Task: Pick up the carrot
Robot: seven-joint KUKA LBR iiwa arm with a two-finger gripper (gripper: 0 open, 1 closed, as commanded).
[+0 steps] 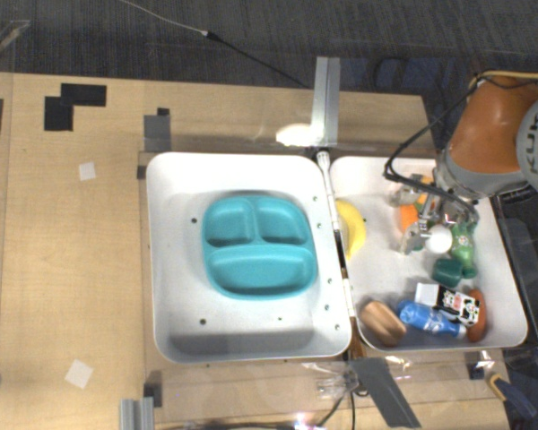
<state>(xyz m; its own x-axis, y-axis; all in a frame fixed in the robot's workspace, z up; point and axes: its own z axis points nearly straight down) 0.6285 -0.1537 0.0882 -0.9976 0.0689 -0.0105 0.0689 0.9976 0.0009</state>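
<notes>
The wooden table (63, 267) carries two shallow white bins side by side. The left bin (175, 330) holds a teal divided plate (254, 245), lying flat near its middle. The right bin (511, 316) is crowded with small things.

The arm (498, 133) comes in from the right, its orange band bulging above the wrist, and bends down over the upper part of the right bin. Its pincer (423, 231) hangs low there, amid metal parts and cables; I cannot tell whether it is spread or pressed together.

The carrot (407, 215), a small orange piece, lies in the upper part of the right bin, just at the left of the pincer and partly hidden by it. Whether it sits between the pincer's tips cannot be made out.

A yellow banana (351, 226) lies along the bin's left wall, left of the carrot. A white ball (439, 238) and a green piece (459, 256) sit just below the pincer. Along the bin's near edge lie a brown roll (382, 322), a blue wrapper (429, 319) and a small black-and-white box (457, 304).
</notes>
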